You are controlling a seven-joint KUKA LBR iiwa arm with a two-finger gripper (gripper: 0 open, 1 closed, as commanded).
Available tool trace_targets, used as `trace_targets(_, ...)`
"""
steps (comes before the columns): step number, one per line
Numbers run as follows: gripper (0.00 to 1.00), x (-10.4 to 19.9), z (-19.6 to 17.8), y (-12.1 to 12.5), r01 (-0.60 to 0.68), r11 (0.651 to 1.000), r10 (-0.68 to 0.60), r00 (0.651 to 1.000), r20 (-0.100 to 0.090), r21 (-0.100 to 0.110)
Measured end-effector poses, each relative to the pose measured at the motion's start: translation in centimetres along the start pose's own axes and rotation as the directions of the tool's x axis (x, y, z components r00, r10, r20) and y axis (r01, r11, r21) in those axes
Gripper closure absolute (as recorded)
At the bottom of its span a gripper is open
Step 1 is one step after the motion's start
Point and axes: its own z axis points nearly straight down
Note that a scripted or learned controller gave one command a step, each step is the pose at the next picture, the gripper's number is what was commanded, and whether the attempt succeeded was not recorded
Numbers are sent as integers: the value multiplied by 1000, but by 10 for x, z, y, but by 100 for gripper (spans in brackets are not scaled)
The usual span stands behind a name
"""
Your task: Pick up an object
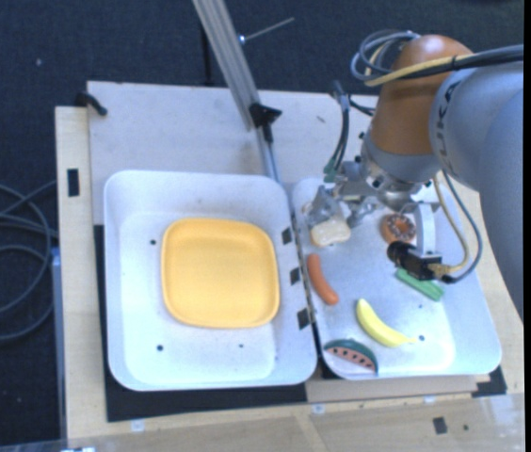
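A small pale lump that looks like a bit of bread [329, 233] sits in the right bin [468, 342], up near that bin's 10 o'clock corner. The gripper [339, 205] is right on top of it, and its two metal fingers [320, 202] stand apart, one on each side of the lump, but I cannot tell if they squeeze it. Just below the bread, toward 6 o'clock, lies an orange hot dog [321, 280]. Farther down at 5 o'clock is a yellow banana [380, 324], and a watermelon slice [351, 355] rests at the bin's bottom edge. At 3 o'clock from the bread is a small round orange-and-white thing [398, 225], and below that a green stick-like thing [420, 283]. The big grey arm [477, 125] with its orange band [411, 92] comes in from 2 o'clock. The left bin [129, 205] sits at 9 o'clock and holds a yellow square plate [219, 272].
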Motion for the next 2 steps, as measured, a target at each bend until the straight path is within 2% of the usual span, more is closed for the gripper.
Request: trace_targets(2,100,88,-10,-49,0,1000,0,1000,0,0)
